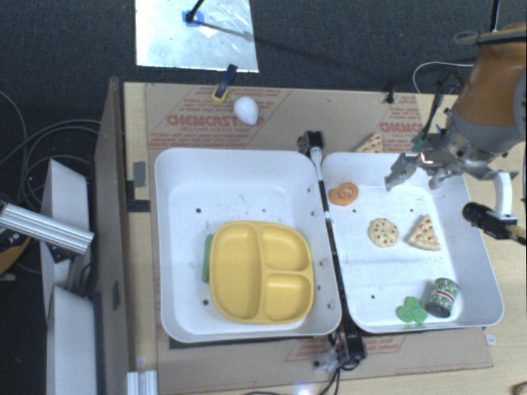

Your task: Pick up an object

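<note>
Gripper (417,176) jaws apart, nothing between, at right bin (469,253) 12 o'clock; inside: one pretzel (343,193), one cookie (383,232), one pizza slice (425,234), one can (443,296).

- dark carpet floor (346,15) lies around the bench, with a speckled weave.
- a shiny silver sheet (196,21) lies flat on the carpet at the top, catching bright light.
- brown cardboard (206,113) with red printed lettering covers the bench top.
- black cables (41,151) loop over the floor at the left.
- a white frame with a metal rail (45,229) stands at the left edge.
</note>
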### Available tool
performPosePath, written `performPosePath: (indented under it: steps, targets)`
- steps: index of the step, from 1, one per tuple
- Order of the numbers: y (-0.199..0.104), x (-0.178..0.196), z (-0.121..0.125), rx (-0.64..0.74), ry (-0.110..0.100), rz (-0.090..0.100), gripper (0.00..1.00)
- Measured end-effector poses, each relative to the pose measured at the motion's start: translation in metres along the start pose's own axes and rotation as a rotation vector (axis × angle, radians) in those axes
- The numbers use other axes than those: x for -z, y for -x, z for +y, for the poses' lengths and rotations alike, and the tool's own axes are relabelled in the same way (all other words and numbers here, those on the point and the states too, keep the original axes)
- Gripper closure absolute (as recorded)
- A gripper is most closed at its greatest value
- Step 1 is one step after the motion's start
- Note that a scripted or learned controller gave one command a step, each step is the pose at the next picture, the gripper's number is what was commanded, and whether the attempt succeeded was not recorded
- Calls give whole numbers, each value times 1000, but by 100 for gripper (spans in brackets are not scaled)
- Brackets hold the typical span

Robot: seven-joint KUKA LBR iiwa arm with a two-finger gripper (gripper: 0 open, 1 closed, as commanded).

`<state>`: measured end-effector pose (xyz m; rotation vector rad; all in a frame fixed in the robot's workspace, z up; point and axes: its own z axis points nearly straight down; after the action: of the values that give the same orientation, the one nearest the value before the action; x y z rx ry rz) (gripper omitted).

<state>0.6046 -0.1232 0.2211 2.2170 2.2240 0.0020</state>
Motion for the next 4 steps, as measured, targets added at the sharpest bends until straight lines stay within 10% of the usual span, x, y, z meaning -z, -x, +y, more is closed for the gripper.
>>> performPosePath:
  steps: [3,4]
  targets:
    - [2,-139,-16,1,-2,0,0]
    - [3,-126,-15,1,1,0,100]
